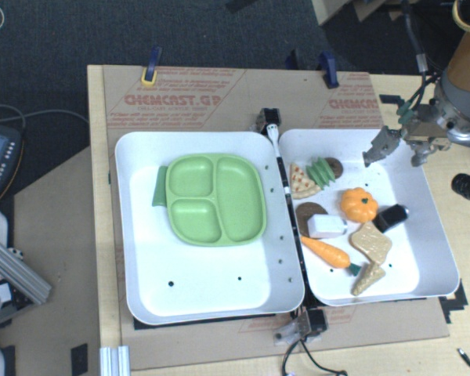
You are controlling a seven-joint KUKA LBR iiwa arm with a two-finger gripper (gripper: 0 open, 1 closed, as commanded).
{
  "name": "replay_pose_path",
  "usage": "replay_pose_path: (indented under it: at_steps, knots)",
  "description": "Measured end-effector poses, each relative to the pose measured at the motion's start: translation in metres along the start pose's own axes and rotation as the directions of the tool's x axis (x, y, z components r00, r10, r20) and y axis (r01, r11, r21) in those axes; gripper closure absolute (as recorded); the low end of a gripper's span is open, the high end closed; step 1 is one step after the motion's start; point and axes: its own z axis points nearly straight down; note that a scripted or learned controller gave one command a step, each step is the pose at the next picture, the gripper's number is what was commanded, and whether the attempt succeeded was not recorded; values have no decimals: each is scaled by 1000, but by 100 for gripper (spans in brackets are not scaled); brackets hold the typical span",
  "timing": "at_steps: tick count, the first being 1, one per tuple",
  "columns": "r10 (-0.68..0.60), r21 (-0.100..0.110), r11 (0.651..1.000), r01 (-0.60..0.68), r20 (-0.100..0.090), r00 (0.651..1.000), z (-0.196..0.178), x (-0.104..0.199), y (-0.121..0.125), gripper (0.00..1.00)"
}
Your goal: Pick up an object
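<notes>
My gripper [397, 153] hangs above the far right part of the right bin [437, 233], its two fingers spread open with nothing between them. Below and left of it lie several toy foods: an orange pumpkin [359, 204], a black block [390, 217], a carrot [326, 251], a white block [327, 225] on a brown cookie [308, 210], a tan cracker [370, 242], a pizza slice [301, 180] and a green ridged piece [323, 171].
The left bin [141, 265] holds a green divided plate [215, 198]. Both bins rest on a cardboard sheet [219, 92] held by a yellow clamp [150, 70] and a blue one [327, 67]. A black clip [270, 120] sits between the bins at the back.
</notes>
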Motion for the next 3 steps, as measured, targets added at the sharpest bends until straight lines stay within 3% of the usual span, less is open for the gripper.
replay_pose_path:
  at_steps: [1, 3]
  knots:
    - [-3, -12, 1000, 3, 2, 1000, -6, 0, 2, 0]
    - [-2, -5, 1000, 2, 0, 1000, 89, 10, 8, 0]
